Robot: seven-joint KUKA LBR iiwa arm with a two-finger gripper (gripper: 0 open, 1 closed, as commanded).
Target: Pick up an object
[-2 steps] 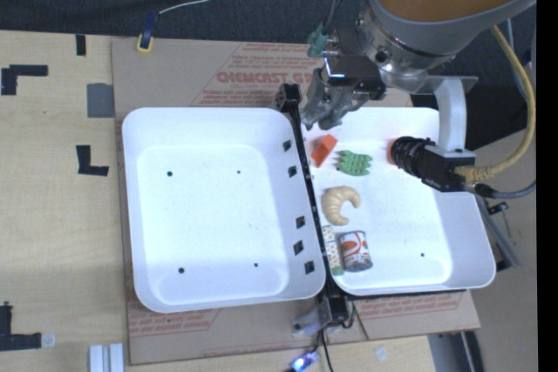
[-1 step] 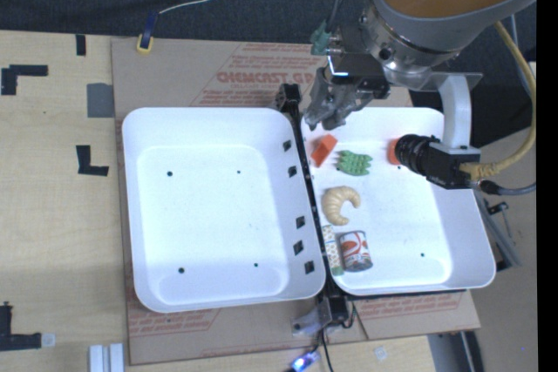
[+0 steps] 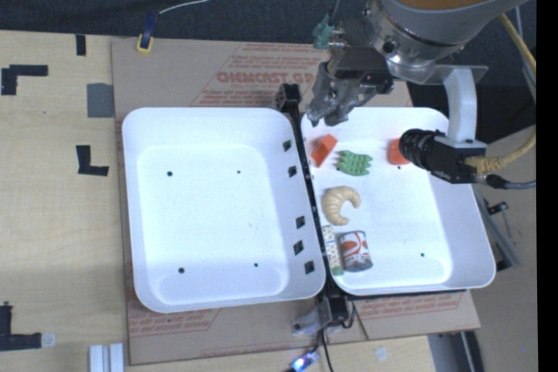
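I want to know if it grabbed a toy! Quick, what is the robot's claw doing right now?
End effector: cannot be told whether open or closed; it hangs just above the orange block, nothing seen held.

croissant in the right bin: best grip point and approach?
Probably the thick middle of the croissant, coming straight down from above. It lies flat on the floor of the right bin, curved with both tips pointing right, so close across the body's narrow width, not over the tapering tips. The can below and green toy above lie apart from it, leaving room for the fingers.
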